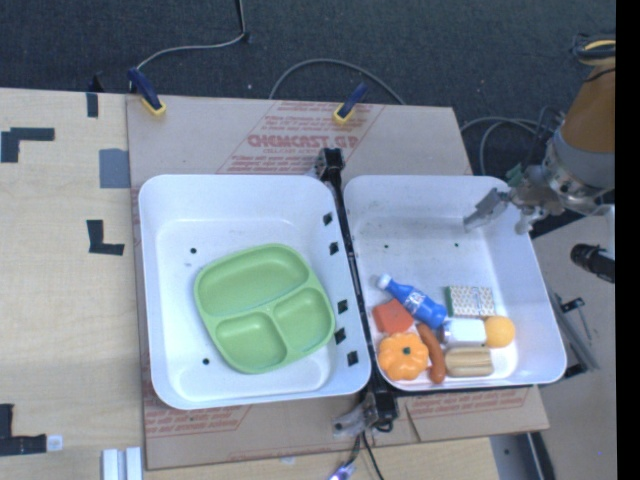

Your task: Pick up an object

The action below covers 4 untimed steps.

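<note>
Two white bins sit side by side on a cardboard sheet [300, 148] laid over the bench.

Left bin [165, 268]: one green divided plate [263, 306], three compartments, lying flat toward the lower middle of the bin. Nothing rests on the plate.

Right bin [420, 223]: all contents are bunched in the lower part, toward the frame's lower right. Count, one of each:
- blue bottle [416, 300] with white cap, lying on its side, tilted
- red-orange block [393, 317] just beside the bottle
- orange pumpkin [403, 356] at the bin's lower edge
- carrot-like red stick [433, 354] between the pumpkin and the bread roll [468, 362]
- small white box [465, 330]
- yellow ball [499, 331] touching the white box
- checkered green pad [470, 297] above the box

Seven items in total; the upper half of this bin is bare.

The gripper [492, 208] hangs at the upper right corner of the right bin, over the rim area, with the arm [590, 128] coming in from the right edge. Whether the jaws are open or closed cannot be told from here; nothing visible is held between them. The cluster of objects lies well apart from the gripper, below it in the frame.
</note>
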{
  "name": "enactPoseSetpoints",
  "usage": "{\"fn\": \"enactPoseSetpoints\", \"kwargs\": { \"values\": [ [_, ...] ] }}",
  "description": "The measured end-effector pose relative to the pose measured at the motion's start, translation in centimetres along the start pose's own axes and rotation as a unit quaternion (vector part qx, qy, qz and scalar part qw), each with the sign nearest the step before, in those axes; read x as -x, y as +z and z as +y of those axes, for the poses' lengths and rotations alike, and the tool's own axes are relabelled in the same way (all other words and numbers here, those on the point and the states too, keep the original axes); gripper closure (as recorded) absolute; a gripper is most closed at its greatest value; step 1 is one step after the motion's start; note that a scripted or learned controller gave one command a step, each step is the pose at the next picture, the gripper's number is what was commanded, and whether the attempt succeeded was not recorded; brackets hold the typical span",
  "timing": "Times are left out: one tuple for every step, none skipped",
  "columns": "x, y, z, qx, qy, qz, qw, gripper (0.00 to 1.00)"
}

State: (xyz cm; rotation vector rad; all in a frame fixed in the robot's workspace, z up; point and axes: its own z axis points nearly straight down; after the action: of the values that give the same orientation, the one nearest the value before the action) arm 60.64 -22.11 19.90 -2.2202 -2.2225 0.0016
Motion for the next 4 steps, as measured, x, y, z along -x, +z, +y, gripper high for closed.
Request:
{"fn": "enactPoseSetpoints", "kwargs": {
  "values": [
    [-4.7,-0.8,-1.2,0.000,0.000,0.000,1.0000,0.00],
    [-10.8,4.3,-3.1,-0.001,0.000,0.001,1.0000,0.00],
    [-11.7,10.2,-8.1,0.005,0.000,0.001,1.0000,0.00],
    [-4.1,11.2,-3.7,0.004,0.000,-0.002,1.0000,0.00]
  ]
}}
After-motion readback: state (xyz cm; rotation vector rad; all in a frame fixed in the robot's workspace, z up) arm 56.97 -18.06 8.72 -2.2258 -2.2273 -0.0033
